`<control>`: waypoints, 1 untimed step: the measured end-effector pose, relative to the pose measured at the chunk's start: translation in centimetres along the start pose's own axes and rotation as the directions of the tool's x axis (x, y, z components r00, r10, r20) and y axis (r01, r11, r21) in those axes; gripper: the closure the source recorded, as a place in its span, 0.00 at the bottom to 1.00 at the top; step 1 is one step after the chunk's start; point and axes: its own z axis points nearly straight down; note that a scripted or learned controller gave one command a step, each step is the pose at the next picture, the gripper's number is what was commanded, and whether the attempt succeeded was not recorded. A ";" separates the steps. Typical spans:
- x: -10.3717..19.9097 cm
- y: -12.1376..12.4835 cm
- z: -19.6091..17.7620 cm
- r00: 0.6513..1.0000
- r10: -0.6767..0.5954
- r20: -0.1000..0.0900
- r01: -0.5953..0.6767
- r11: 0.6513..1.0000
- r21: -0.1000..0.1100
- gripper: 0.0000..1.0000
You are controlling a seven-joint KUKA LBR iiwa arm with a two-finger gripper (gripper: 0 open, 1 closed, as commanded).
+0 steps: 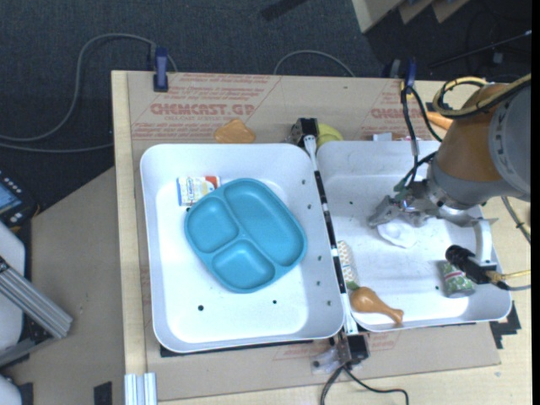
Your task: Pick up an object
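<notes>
My gripper (pixel 393 215) is low in the right bin (pixel 371 171), near its middle. A small white crumpled object (pixel 400 234) lies just below and beside it, touching or nearly touching. A tan gourd-shaped toy (pixel 376 305) rests at the bin's front left corner. A small greenish can (pixel 458 283) sits at the front right. In the left bin (pixel 169 251), a blue divided plate (pixel 244 234) fills the centre, with a small white and red carton (pixel 197 187) at its upper left.
A thin patterned packet (pixel 344 265) lies on the rim between the two bins. Behind the bins, on the board, sit an orange item (pixel 234 131) and a yellow item (pixel 328 134). Cables run along the back edge.
</notes>
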 end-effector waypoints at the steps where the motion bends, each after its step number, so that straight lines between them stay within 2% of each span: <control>1: 5.0 -1.2 0.0 1.000 -0.003 -0.006 0.003 1.000 0.006 0.00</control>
